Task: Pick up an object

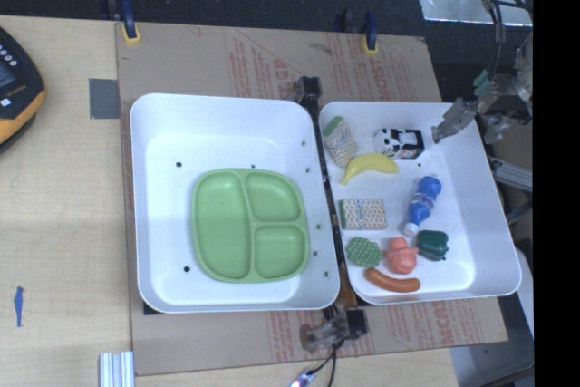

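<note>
Gripper (450,124) sits at the upper right rim of the right bin (480,195), reaching in from the right edge of the view, nothing between its tips as far as can be seen; whether it is spread or pressed together cannot be told, it is small and blurred here. Right bin holds all the loose pick candidates: a black-and-white cow toy (400,141) near the top, just left of the gripper and apart from it; a yellow banana (369,166) below the cow toy; a patterned wedge-shaped block (341,141) at upper left, near the bin wall; a blue-and-white bottle (421,203) lying tilted mid-bin; a flat patterned sponge-like pad (363,213) left of the bottle; a dark green pepper (433,244) at lower right; an orange-pink lumpy toy (401,256), possibly a fruit, touching or just beside the pepper; a green textured piece (363,251) to its left; a reddish sausage (392,283) along the bottom wall. Left bin (154,195) carries a light green divided plate (248,226) with three compartments, lying flat near its centre. Both bins rest side by side on a cardboard sheet (272,59) held by blue clamps (130,18) on the wooden bench (54,231). Yellow-and-black pendant (16,95) lies at far left.
</note>
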`<state>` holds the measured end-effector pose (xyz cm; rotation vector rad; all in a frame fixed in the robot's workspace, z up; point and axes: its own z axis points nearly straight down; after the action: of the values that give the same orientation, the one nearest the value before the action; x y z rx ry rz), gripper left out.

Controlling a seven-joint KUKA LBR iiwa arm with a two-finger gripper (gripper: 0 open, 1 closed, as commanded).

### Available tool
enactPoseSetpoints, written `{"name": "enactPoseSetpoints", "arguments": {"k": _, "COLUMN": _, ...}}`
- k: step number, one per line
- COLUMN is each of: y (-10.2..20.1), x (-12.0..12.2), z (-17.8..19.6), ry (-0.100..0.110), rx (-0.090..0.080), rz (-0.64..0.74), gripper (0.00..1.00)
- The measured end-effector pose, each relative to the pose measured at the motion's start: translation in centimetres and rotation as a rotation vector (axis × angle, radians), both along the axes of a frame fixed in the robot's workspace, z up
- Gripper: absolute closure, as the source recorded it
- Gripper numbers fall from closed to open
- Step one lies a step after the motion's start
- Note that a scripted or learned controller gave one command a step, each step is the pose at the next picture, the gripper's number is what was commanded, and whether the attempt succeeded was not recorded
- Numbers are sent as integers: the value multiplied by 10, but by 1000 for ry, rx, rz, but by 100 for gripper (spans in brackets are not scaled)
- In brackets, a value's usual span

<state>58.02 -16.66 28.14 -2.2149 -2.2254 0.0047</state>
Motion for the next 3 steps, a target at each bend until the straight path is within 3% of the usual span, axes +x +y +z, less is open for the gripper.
{"name": "enactPoseSetpoints", "arguments": {"k": 1, "y": -26, "x": 22, "z": -165, "ry": 4, "rx": 1, "rz": -1, "gripper": 0}}
{"name": "enactPoseSetpoints", "arguments": {"k": 2, "y": -15, "x": 2, "z": -190, "ry": 1, "rx": 0, "rz": -1, "gripper": 0}}
{"name": "enactPoseSetpoints", "arguments": {"k": 3, "y": -17, "x": 2, "z": -179, "ry": 1, "rx": -1, "rz": 2, "gripper": 100}}
